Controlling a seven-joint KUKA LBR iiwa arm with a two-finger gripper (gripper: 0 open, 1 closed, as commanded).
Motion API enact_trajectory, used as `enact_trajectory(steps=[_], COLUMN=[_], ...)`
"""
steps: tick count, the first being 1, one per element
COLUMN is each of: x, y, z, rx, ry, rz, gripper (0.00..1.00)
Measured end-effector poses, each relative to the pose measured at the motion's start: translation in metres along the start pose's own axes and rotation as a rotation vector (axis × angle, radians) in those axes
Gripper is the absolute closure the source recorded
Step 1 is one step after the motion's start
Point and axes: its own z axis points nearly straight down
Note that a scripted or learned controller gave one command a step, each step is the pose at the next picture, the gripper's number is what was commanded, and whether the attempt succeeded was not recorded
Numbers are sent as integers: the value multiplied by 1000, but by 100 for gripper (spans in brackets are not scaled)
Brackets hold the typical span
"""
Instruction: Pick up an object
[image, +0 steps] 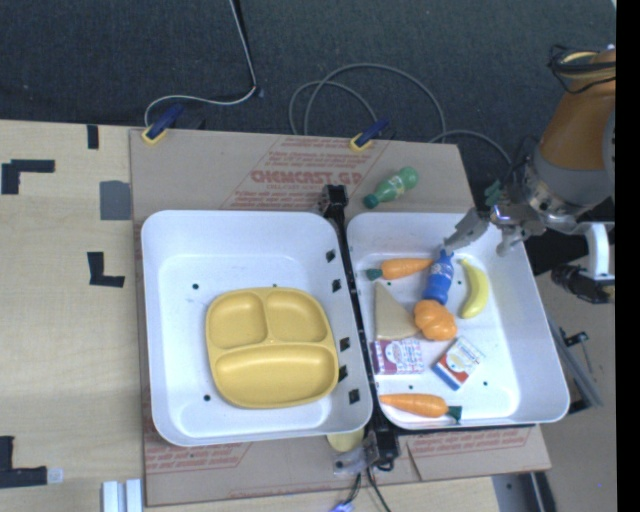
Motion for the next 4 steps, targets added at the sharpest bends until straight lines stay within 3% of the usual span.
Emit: enact_trajectory(steps=[1,3,4], x=[20,76,75], y=[20,-84,-91], z=[148,140,140], rx=[-5,-15,-17], ry=[-3,-12,-12], rz=[-2,4,6], gripper=[0,0,0])
